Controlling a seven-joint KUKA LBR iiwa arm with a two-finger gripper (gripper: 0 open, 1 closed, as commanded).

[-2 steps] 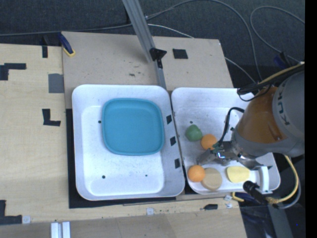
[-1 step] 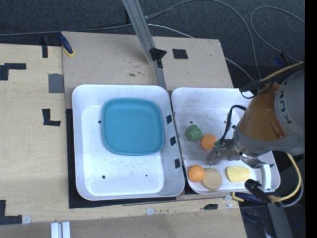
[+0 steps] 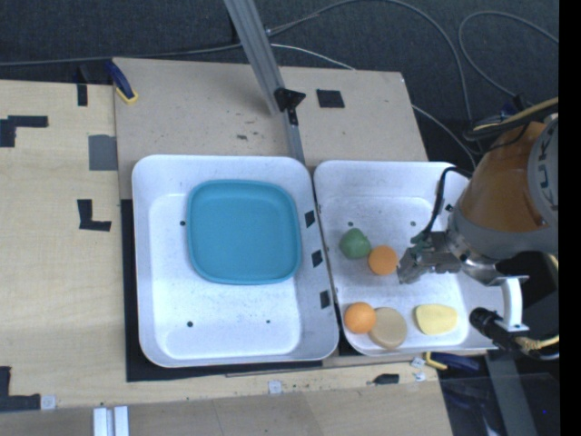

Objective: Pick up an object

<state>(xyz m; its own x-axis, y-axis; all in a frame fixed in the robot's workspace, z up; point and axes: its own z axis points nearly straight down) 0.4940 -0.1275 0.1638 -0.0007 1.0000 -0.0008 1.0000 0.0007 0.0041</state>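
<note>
Five small objects sit in the right bin; my gripper hangs just right of the orange ball; I can't tell its finger spread, so I'd centre over the ball before closing.

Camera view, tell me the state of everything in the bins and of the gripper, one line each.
Blue plate: flat in the left bin.
Green ball: resting in the right bin.
Orange ball: beside the green ball, free.
Second orange ball: against the tan disc.
Yellow piece: lying free.
Gripper: low beside the orange ball, holding nothing visible.
</note>
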